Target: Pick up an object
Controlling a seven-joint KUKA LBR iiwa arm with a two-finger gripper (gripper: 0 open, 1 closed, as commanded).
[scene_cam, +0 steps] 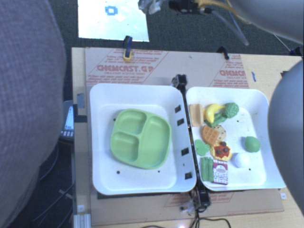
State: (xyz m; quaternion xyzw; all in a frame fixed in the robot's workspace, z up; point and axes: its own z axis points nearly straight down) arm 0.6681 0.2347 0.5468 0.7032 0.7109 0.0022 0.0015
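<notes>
1. At the top edge of the camera view, beyond the far edge of the bench, the gripper (153,1) hung high above the floor, well apart from both bins; it was blurred and cut off by the frame, so I cannot tell how it was set, and nothing was visible in it.
2. In the right bin (256,99) lay all the candidates for picking: toy foods clustered along its left wall and middle.
3. Near the far left corner of that bin sat a tan bread slice (195,114), a yellow banana (213,111) and a green broccoli (231,109), touching or nearly so.
4. Below them lay a waffle (213,134), a small pizza slice (221,150) and a pale green round piece (202,148).
5. At the near edge rested green stalks (206,168) beside a red-and-white carton (220,171).
6. A green ball (251,144) and a white ball (241,159) sat apart toward the right side.
7. The left bin (99,127) held a green divided plate (140,137), its compartments bare.
8. By my judgement the task had barely begun: no object was chosen or lifted, and the whole descent, grasp and lift remained.
9. The grey arm (285,118) covered the right bin's right rim, and several small toys were too blurred to name surely.
</notes>
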